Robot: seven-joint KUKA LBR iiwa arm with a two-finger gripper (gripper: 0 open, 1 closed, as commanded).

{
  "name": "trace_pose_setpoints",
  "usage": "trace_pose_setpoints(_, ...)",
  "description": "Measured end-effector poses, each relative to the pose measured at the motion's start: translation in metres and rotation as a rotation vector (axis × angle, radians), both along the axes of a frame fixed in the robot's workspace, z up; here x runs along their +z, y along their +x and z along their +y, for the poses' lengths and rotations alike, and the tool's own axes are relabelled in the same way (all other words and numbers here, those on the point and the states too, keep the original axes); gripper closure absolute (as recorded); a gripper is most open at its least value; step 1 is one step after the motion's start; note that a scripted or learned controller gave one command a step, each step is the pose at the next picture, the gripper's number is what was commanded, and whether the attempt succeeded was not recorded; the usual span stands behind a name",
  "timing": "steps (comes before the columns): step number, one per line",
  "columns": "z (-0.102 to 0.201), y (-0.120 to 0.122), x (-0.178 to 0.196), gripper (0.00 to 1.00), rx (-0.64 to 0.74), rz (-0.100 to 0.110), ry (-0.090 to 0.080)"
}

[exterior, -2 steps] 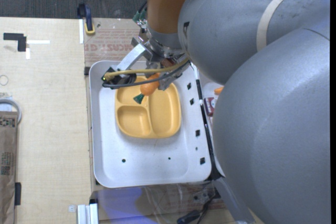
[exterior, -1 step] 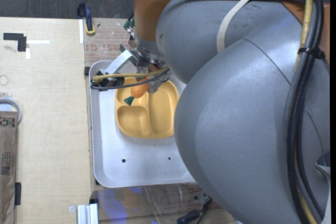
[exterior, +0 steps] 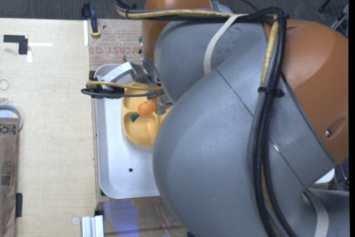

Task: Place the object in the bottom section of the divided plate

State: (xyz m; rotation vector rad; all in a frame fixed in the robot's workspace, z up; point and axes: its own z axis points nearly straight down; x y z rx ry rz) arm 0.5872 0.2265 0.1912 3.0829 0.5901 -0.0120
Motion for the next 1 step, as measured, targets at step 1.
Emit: trace_pose_setpoints(1,0.0001,0.0549,-0.0375,1.00,-0.128,0.000,0.000)
